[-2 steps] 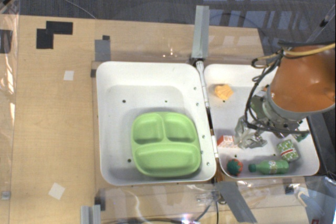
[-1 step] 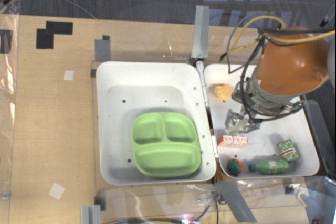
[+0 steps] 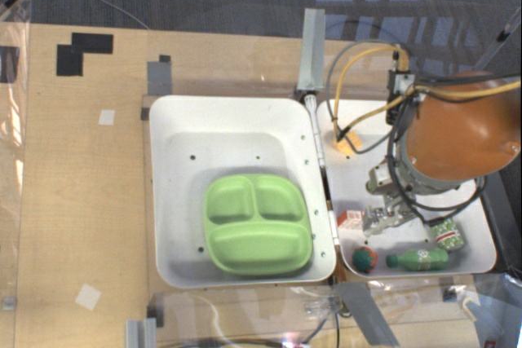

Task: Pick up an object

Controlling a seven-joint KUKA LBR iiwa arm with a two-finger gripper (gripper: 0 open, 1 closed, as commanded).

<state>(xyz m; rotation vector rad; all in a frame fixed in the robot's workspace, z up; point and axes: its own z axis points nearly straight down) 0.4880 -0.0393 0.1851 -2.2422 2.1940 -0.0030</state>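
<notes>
Several small things sit under your gripper (image 3: pixel 383 218) right now, and it's low in the right bin (image 3: pixel 486 257), down near the front half, with the orange-banded arm (image 3: pixel 461 126) looming over it and cables looping up behind. How wide the gripper is set, you can't tell from up here; the wrist and hoses crowd it, and nothing reads as clearly held. Just left of the tip lies a small red-and-white packet (image 3: pixel 351 218), close but whether touching is unclear. Down at the front wall you've got a round red-and-green ball (image 3: pixel 364 258), then a green bottle (image 3: pixel 418 258) lying on its side beside it, and a green-and-red can (image 3: pixel 448 235) tipped over just above the bottle's right end. Across the divider, the left bin (image 3: pixel 175 134) carries a green divided tray (image 3: pixel 258 222), well apart from the action. By the look of it you're at the reach-and-descend step, the grab itself not yet proven. Next call: settle on one target, the packet being nearest, centre over it, close, and lift straight up, watching that the bottle and ball nearby don't get nudged.
</notes>
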